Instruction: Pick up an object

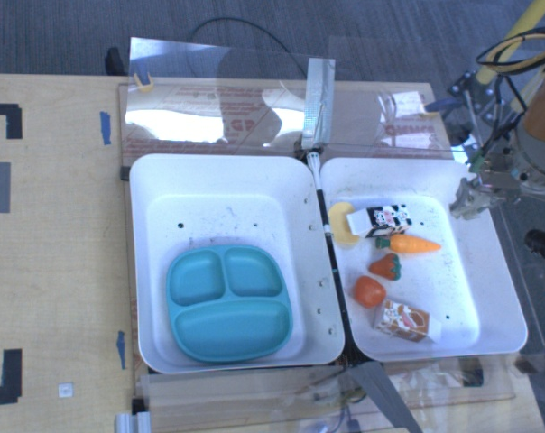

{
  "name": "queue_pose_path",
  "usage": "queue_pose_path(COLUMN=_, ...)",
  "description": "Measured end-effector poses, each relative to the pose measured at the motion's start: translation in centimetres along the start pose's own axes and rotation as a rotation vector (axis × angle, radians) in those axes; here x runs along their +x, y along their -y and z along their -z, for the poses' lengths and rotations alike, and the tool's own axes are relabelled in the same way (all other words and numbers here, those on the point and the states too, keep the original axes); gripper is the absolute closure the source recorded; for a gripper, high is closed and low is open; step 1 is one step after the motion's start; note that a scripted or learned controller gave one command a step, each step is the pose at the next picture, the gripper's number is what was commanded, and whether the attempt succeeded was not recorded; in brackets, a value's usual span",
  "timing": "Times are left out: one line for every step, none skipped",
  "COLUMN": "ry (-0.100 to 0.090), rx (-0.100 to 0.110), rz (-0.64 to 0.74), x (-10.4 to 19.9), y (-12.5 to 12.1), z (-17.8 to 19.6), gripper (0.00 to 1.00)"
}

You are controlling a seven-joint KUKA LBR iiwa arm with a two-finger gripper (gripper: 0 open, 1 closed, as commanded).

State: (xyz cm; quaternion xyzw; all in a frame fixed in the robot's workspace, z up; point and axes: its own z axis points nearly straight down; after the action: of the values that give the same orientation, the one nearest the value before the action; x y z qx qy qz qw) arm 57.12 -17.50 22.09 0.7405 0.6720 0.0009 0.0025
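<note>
Hand (468,198) at right bin's (498,269) far right edge, grip state unclear, carrot (415,244) nearby, blue plate (229,303) in left bin (155,206)

A: Any lettering to call out here?

B: Reddish print on the clear panel (254,120) behind the bins, mirrored and washed out by glare. I can't read a word of it.

A: And the little cartons in the right bin?

B: The black-and-white carton (387,217) has a cow-patch pattern, with no letters I can make out. The brown carton (404,320) at the near side shows a printed face, but it is too small to read.
</note>
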Motion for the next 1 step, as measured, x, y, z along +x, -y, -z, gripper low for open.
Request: queue_pose_path(ry=-0.001, rx=0.004, rz=0.031, x=5.58, y=-1.34, z=2.59, gripper=1.0)
